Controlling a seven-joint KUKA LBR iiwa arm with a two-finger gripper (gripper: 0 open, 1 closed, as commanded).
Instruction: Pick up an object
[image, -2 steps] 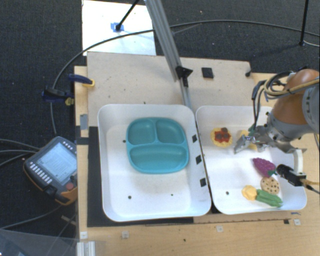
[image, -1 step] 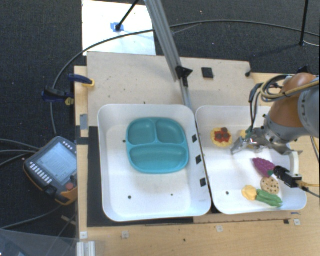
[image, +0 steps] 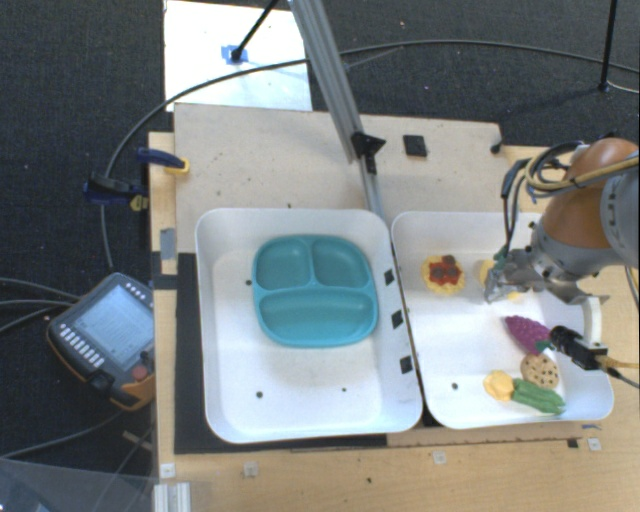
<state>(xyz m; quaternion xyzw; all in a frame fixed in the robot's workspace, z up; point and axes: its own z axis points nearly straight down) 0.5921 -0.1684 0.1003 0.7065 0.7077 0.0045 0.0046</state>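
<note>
Two white bins on a tan bench over dark carpet; the gripper's grip can't be told

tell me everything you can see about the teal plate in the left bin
The teal plate is a rounded-rectangle divided plate, plastic by its look, matte and evenly blue-green. Raised ridges split it into three compartments: two smaller ones along the far side and one wide one along the near side. It lies flat, right way up, on the floor of the left bin, in the bin's far half. Nothing lies in it, nothing touches it but the bin floor, and the gripper is over the other bin.
</note>
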